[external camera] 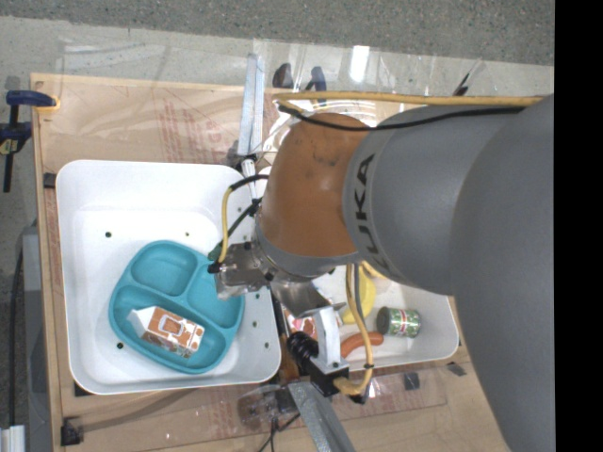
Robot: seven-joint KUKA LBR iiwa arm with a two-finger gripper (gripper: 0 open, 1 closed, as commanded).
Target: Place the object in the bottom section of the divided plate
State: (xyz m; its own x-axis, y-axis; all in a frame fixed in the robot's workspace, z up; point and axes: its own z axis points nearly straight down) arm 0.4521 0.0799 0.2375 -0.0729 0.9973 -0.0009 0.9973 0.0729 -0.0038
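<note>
A teal divided plate (pixel 168 269) lies in the left bin (pixel 85 205). A small white and orange carton (pixel 170 328) rests on its side in the plate's bottom section, the one nearest the bin's front wall. My gripper (pixel 236 276) hangs at the plate's right rim, over the wall between the two bins, and is apart from the carton. The big grey arm with its orange band (pixel 311 191) hides most of the gripper.
In the right bin (pixel 438 347) lie a green can (pixel 400 323), a yellow item (pixel 364 299), an orange-red stick-shaped item (pixel 360 345) and a small red and white box (pixel 303 328). The arm covers most of that bin.
</note>
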